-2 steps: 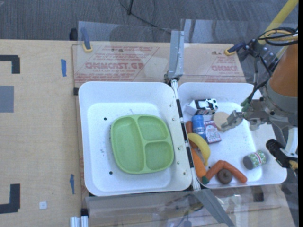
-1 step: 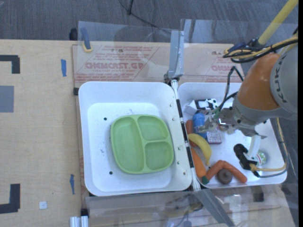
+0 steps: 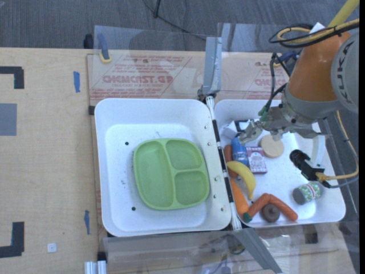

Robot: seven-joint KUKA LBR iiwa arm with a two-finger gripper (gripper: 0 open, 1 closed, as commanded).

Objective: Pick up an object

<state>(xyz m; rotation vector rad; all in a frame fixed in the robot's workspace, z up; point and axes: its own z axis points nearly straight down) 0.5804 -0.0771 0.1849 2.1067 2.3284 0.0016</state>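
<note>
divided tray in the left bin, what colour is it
Light green, plain with no pattern; the divided tray shows clearly in the camera view.

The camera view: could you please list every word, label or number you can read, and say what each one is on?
"KUKA", partly cut off at the frame edge, on the arm's grey housing.
Red print on the clear sheet behind the bins: mirrored and too blurred to read.
Label on the small pink box: too small to read.
Label on the small can: too small to read.
</note>
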